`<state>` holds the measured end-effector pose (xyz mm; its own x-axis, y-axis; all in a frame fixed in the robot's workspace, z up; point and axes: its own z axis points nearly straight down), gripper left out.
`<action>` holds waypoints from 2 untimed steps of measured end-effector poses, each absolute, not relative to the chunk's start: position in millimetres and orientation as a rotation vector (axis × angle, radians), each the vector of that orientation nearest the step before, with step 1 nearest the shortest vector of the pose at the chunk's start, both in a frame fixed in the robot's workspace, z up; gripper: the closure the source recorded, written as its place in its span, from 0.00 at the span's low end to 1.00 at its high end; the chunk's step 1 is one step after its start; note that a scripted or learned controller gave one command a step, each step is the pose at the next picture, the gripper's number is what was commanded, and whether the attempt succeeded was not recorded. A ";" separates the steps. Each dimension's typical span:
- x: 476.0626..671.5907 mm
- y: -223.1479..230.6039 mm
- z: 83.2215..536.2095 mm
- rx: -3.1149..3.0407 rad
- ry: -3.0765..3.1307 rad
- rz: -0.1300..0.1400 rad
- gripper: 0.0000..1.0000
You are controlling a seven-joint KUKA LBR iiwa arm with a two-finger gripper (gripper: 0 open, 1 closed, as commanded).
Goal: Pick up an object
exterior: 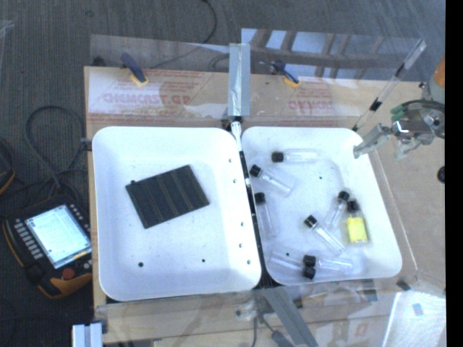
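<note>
Two shallow white bins sit side by side on the table (166,96), and between them they hold everything the arm could choose from. Largest is the left bin (116,266), which carries a single dark ribbed flat panel (167,196), lying tilted near its middle. Next comes the right bin (383,259), scattered with clear small tubes with black caps: one tube (293,156) lies near the far wall, another (270,180) just beside the divider, one (322,233) rests in the middle, and a pair (322,264) lies close together near the front wall. A small yellow bottle (356,226) with a black cap lies toward the right side, near an upright-slanting tube (338,207). Smallest of all is the claw (370,144), which hangs at the right bin's far right corner, above the rim and well apart from every item. Whether its fingers are wide or narrow I cannot tell; nothing is visible between them. Judging by this, the task has barely begun: no object is lifted, and choosing, descending, closing and raising all remain
</note>
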<state>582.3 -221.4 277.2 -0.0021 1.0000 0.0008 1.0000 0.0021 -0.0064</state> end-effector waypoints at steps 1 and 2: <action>570.4 -222.7 136.8 -2.074 -2.351 0.005 0.00; 549.6 -218.2 96.8 -1.938 -2.465 -0.007 0.00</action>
<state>549.6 -218.2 96.8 -0.2358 0.9718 0.0072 0.9718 0.2358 -0.0002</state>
